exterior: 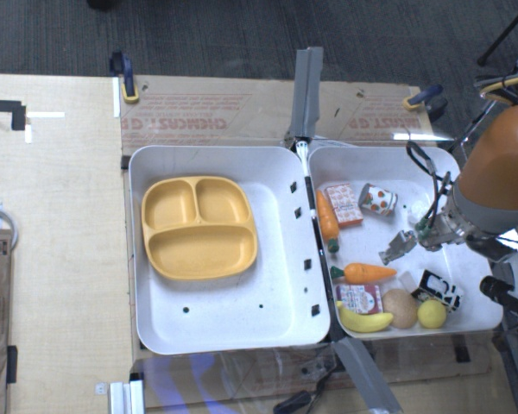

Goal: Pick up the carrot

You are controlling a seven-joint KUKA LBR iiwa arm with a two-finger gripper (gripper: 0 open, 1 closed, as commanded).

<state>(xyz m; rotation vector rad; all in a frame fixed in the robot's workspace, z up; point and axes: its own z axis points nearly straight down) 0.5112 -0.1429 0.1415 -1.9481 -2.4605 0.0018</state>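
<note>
Two orange carrots lie in the right bin. One carrot lies crosswise near the bin's middle, green end to the left. The other carrot lies lengthwise along the bin's left wall. My gripper hangs over the bin floor just right of and beyond the crosswise carrot, apart from it. Nothing shows in its grasp. The grey arm with its orange band reaches in from the right.
Near the crosswise carrot lie a pink packet, a banana, a brown round item, a lemon and a black-and-white item. A red-white packet and spotted cup sit farther back. A yellow divided plate rests in the left bin.
</note>
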